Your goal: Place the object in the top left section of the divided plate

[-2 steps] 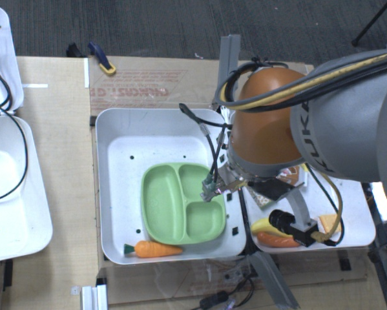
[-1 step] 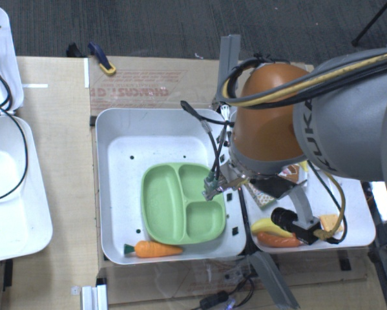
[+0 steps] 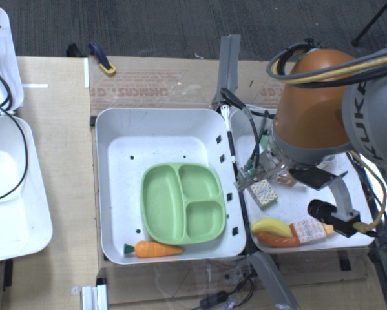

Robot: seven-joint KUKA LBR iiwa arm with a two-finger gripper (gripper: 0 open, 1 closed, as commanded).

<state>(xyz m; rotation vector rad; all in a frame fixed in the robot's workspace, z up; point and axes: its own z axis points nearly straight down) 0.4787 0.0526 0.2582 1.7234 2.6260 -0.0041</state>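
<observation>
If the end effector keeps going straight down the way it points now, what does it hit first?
Most likely the small patterned block lying on the right bin's floor, directly beneath the end effector. Depth is hard to judge from this slanted view, so it could just miss and meet the bin floor beside it.

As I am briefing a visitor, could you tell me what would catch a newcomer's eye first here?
The arm's big orange band looms over the right bin. Next comes the green divided plate in the middle of the left bin, with a carrot just below it.
</observation>
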